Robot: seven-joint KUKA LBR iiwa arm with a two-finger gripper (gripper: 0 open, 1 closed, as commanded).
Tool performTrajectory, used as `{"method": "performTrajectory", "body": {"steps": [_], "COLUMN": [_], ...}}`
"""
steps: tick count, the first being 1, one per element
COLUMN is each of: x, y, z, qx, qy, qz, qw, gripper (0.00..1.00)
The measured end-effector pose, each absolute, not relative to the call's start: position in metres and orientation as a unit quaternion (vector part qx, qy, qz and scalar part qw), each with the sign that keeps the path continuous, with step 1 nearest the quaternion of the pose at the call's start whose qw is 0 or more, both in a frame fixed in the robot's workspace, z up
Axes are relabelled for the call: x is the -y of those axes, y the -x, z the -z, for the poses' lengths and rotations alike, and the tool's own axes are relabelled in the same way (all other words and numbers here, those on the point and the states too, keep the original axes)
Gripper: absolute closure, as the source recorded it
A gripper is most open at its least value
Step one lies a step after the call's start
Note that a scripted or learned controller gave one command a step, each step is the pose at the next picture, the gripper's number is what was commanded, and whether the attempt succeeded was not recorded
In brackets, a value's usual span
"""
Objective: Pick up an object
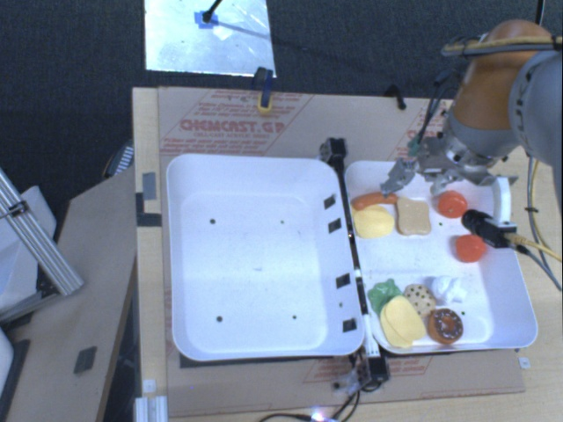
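The right bin [510, 297] holds several toy foods. At its far end lie an orange carrot [374, 200], a yellow lemon [373, 223] and a tan bread slice [413, 216]. Two red tomatoes [452, 204] [470, 248] sit further right. My gripper [415, 179] hangs over the bin's far edge, just above the carrot and the bread. It is open, one finger [392, 179] slanting down toward the carrot, with nothing between the fingers.
Near the right bin's front lie a green leafy piece [383, 294], a yellow piece [401, 321], a cookie [420, 298], a donut [445, 325] and a small white piece [449, 288]. The left bin [189, 323] adjoins along a black-clipped divider [345, 236].
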State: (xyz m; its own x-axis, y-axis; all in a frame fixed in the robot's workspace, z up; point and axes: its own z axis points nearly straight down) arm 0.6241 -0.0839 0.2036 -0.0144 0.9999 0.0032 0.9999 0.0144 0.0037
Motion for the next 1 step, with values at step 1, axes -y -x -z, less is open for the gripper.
{"method": "performTrajectory", "body": {"steps": [1], "x": [-0.0106], "y": [-0.6522], "z": [-0.2491], "qx": [-0.712], "qy": [-0.702], "qz": [-0.004], "qw": [0.002], "gripper": [0.0]}}
